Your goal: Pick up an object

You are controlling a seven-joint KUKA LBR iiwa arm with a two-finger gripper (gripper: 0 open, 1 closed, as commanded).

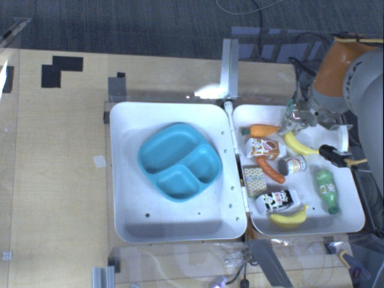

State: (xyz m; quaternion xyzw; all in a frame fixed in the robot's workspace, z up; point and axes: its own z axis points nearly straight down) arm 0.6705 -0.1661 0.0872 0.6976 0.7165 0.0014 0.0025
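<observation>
The arm (354, 77) hangs, seemingly bent, above the right bin's (354, 218) far corner.

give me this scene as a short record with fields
left bin: holds a blue divided plate
right bin: holds carrot, two bananas, green bottle, can, sausage, milk carton, some small packets
arm: reaches in over the right bin's far corner
hand: above the far end of the right bin, near carrot and upper banana
held: nothing seen between the fingers
</observation>
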